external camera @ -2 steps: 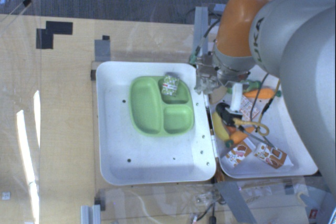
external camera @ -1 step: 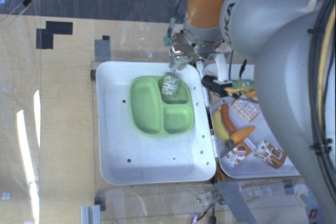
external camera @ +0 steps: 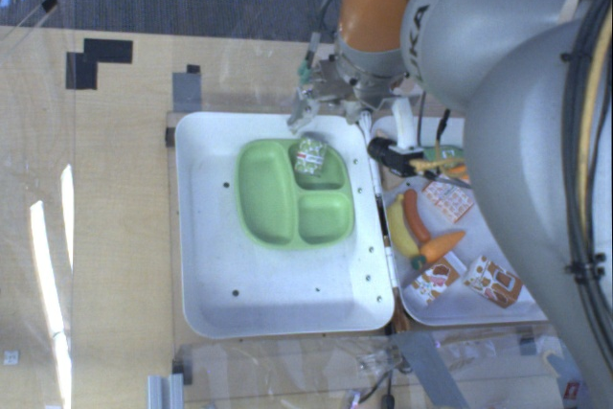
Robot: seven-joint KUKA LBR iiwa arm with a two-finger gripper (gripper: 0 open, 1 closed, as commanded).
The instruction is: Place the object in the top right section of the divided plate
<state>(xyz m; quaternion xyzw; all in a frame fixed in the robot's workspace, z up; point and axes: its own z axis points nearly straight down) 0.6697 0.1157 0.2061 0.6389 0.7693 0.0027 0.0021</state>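
Note:
A green divided plate (external camera: 278,206) lies in the left white bin (external camera: 220,292). A small pale packet with a green and white print (external camera: 309,157) sits in the plate's top right section. My gripper (external camera: 326,110) hangs just above the far rim of that bin, a little above and beyond the packet, apart from it. Nothing shows between its fingers.
The right bin (external camera: 421,306) holds a yellow banana (external camera: 400,235), a red sausage-like piece (external camera: 415,216), an orange carrot (external camera: 442,246) and several printed snack packets (external camera: 492,281). The arm's grey body covers much of that bin.

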